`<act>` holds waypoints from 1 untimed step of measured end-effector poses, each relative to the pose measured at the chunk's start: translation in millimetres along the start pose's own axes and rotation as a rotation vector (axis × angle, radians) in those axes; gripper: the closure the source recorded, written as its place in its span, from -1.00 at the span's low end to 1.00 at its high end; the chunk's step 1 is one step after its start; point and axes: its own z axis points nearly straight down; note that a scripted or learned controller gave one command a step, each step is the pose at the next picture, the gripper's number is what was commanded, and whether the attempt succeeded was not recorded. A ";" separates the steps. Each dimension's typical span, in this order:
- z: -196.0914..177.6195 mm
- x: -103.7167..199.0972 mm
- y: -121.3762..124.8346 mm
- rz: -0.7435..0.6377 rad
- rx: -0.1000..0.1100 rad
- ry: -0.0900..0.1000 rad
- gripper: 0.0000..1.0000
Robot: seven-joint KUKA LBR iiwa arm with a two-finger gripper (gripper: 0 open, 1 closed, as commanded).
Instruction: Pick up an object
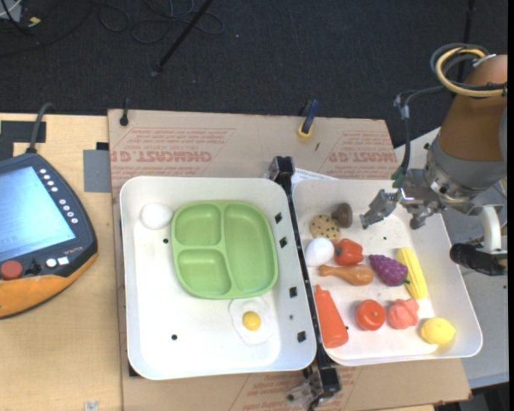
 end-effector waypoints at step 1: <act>-5.6 -0.2 2.0 -0.001 -0.010 -0.002 -1.00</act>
